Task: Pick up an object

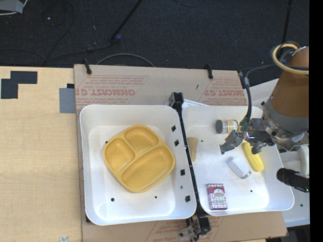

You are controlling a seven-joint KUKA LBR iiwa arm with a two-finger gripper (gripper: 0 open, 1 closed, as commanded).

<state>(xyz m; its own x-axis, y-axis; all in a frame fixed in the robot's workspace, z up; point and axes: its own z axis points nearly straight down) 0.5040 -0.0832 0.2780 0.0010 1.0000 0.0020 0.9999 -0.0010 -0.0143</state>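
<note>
My gripper [244,144] hangs over the right bin [282,200], reaching in from the right, and it is open. One dark finger [228,145] points to the left and the other sits near the top end of a yellow corn cob [255,159]. The cob lies on the bin floor just below the gripper, and nothing is held between the fingers. A small white cylinder [238,166] lies left of the cob. A little jar with a yellow label [226,126] rests on its side above the gripper. A red and white box [217,196] lies at the bin's front edge.
The left bin [93,195] holds a yellow divided plate [140,158]. A tan cone-shaped piece [193,146] lies against the black divider [182,150] between the bins. The arm's orange band and grey body [290,95] stand over the right bin's far right side.
</note>
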